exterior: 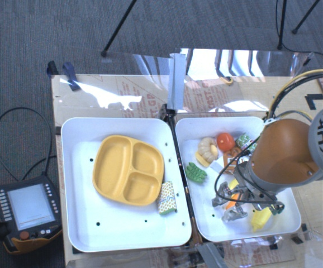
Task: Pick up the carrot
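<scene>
Camera view, looking down at a slant on a bench (117, 96) bearing two shallow white bins side by side. In the left bin (77, 228), a yellow divided plate (129, 170), and just beside its lower right corner a small patterned packet (167, 197) lying near the bin's right wall. Over the right bin (206, 230), reaching in from the right, the arm with its orange band (284, 152) hiding much of the bin's right half. Below the band, the gripper (237, 201), low over the bin floor amid cables; open or shut, impossible to tell. At the gripper, a small orange piece, seemingly the carrot (235, 196), partly hidden by metal parts; whether grasped, unclear. Elsewhere in the right bin: a beige pastry-like item (208, 148), a red tomato (225, 142), a green leafy piece (195, 172), a yellow item (260, 219) at lower right.
</scene>
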Available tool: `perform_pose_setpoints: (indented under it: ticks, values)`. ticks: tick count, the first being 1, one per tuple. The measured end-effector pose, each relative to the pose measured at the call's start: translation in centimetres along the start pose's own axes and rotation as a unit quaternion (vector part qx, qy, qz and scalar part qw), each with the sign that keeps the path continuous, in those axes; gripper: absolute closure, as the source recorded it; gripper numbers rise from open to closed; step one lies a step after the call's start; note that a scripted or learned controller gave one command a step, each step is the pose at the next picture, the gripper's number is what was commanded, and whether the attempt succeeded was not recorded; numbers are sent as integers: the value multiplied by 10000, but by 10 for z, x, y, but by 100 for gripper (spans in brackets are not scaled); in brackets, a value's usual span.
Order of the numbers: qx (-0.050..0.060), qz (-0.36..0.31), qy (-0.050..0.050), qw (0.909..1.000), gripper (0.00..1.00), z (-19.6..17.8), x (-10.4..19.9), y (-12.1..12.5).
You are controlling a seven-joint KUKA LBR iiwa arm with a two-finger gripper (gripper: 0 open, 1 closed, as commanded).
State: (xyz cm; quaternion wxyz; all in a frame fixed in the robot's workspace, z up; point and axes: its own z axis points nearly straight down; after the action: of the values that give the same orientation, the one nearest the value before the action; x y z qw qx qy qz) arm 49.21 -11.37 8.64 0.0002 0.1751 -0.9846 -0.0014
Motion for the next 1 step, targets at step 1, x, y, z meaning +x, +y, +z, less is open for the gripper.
perform_pose_setpoints:
  ticks: [1]
  values:
    - [16,-1097,-17,9940,100,-102,16,-56]
